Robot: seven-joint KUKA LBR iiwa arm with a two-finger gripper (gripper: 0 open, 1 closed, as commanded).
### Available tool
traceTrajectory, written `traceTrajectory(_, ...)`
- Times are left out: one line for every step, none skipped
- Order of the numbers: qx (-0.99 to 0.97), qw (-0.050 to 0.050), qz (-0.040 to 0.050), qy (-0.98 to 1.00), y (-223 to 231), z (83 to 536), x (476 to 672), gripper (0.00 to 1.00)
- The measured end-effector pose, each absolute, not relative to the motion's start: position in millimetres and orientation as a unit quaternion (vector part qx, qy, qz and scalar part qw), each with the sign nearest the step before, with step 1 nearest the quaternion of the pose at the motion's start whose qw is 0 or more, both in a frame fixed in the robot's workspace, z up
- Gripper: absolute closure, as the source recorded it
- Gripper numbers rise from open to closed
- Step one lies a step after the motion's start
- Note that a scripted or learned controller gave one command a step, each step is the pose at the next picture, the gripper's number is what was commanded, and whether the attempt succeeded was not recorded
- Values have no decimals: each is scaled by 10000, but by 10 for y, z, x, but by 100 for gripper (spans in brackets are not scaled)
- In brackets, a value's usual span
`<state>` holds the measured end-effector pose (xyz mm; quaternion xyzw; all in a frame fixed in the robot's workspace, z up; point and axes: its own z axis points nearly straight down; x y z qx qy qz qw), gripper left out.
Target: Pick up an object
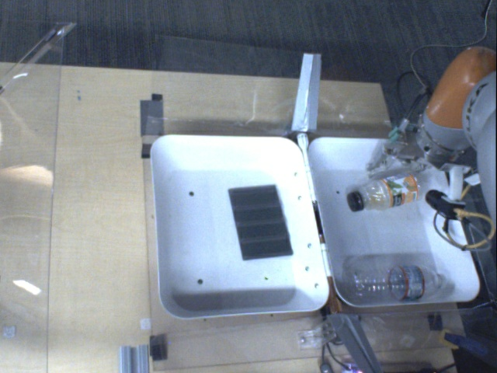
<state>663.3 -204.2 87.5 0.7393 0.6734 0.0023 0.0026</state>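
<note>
A small bottle (382, 193) with a black cap is seen lying on its side in the right bin (342, 231), near the top. The gripper (397, 155) is seen just above the bottle's far end; whether it is touching cannot be told. A clear bottle (388, 281) is laid along that bin's bottom edge. A dark ridged pad (260, 221) is laid flat in the left bin (186, 270).

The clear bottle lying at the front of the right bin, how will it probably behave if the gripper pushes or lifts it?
The clear bottle lies on its side, so a push would likely make it roll. It looks like thin transparent plastic with no visible contents, so probably light, and it may dent under the gripper. Its smooth round wall may slip.
</note>
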Motion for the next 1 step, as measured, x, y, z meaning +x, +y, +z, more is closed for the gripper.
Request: traceTrajectory(6914,35,27,7225,-2019,882,5908,0)
